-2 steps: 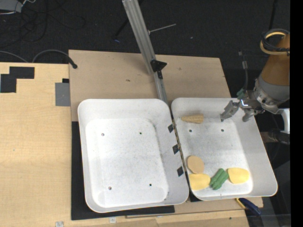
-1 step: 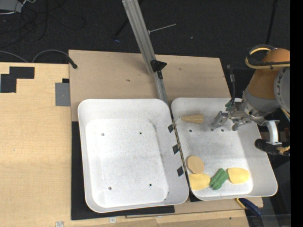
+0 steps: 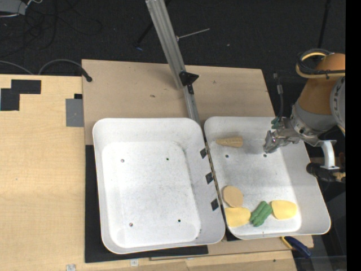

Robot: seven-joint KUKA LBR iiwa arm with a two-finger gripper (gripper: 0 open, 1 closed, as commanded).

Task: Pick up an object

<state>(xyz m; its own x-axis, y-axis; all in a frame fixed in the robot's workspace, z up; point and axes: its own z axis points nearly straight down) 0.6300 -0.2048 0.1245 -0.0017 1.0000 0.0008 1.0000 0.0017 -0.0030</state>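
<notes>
Camera view has the pincer [image 3: 272, 143] hanging over the right bin [image 3: 304, 168], near its far side — can't tell how it's set. A tan piece [image 3: 230, 142] lies just left of it (not touching). Another tan one [image 3: 232, 196], two yellow bits [image 3: 237, 217] and a green thing [image 3: 260, 213] sit near the bin's front edge.

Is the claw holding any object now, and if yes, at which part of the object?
Nothing is held. The claw hangs over the right bin, nothing between its fingers; the tan piece lies apart, to its left.
</notes>
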